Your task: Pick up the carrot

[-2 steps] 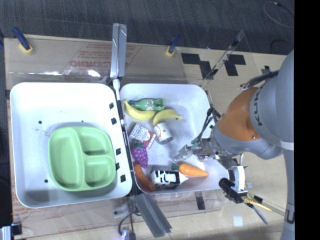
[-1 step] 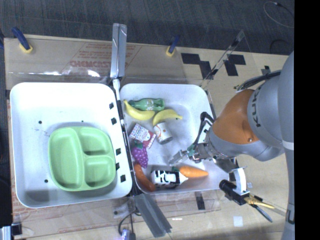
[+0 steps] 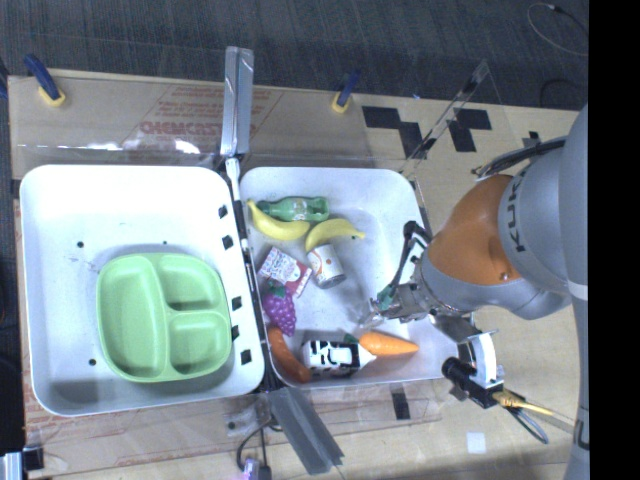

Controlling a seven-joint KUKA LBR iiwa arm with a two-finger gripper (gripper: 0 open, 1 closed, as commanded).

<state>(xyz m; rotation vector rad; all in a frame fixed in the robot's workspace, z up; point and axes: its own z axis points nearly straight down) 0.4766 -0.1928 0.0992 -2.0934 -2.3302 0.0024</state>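
Note:
The carrot (image 3: 390, 345) is orange and tapered. It lies in the right bin (image 3: 395, 190) near its front wall, with the tip pointing right. My gripper (image 3: 384, 305) hangs low over the bin, just above and behind the carrot's thick end. The grey wrist with its orange band (image 3: 472, 243) covers the bin's right side. Nothing shows lifted off the bin floor.
A black-and-white bottle (image 3: 333, 356) touches the carrot's left end, with an orange-brown piece (image 3: 284, 358) and purple grapes (image 3: 281, 310) beyond. Two bananas (image 3: 333, 232), a green bottle (image 3: 300, 208), a small can (image 3: 325, 266) and a packet (image 3: 279, 265) lie behind. A green divided plate (image 3: 165, 316) sits in the left bin (image 3: 60, 198).

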